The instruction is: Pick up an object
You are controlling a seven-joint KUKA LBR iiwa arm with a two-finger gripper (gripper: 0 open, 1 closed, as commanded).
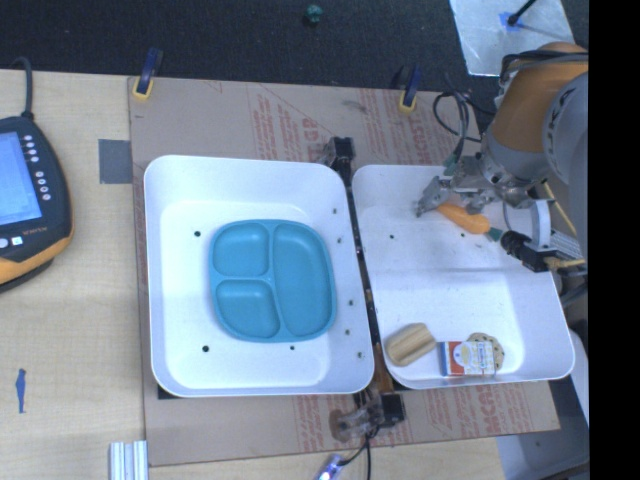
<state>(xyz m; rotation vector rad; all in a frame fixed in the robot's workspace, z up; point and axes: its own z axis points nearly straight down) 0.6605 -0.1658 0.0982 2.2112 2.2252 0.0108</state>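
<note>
My gripper (pixel 452 198) hangs over the far part of the right bin (pixel 440 268), reaching in from the right. An orange carrot-shaped piece (pixel 468 219) lies just under and in front of it, partly covered by the gripper body. Whether the two touch is unclear. At the near edge of the same bin lie a tan bread roll (pixel 410 343) and a small red-and-white cookie packet (pixel 470 357), side by side, well away from the gripper.
The left bin (pixel 180 208) holds a blue divided plate (pixel 272 278). A teach pendant (pixel 25 198) rests on the bench at far left. Clamps (pixel 147 73) pin the cardboard sheet at the back edge.
</note>
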